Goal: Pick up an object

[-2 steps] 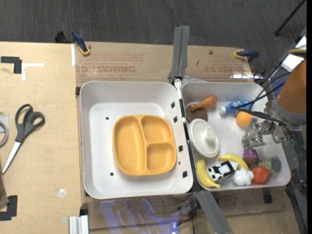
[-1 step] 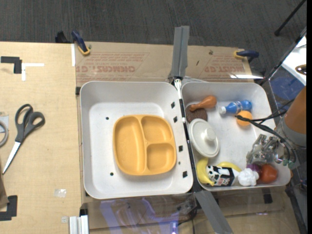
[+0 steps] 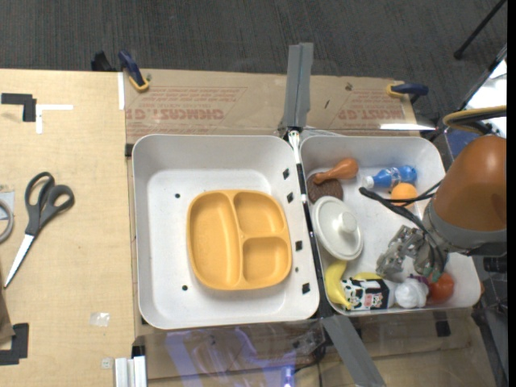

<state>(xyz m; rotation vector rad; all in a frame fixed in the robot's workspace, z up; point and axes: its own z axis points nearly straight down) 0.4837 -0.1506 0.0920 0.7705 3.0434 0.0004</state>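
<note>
Hovering low in the right bin (image 3: 435, 147), the pincer (image 3: 401, 252) hangs with fingers spread, gripping nothing. Nearest candidate: black-and-white carton (image 3: 368, 293), lying just toward the bin's near wall (long axis across the bin), beside the banana (image 3: 334, 284).

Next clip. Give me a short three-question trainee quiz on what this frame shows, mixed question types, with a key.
1. True or false: the yellow tray lies in the right bin.
2. Which thing lies beside the banana at the right bin's near edge?
A. the scissors
B. the black-and-white carton
C. the blue bottle
3. Fill in: the tool hangs over the ____ bin.

Key
1. False: it lies in the left bin.
2. B
3. right
</note>
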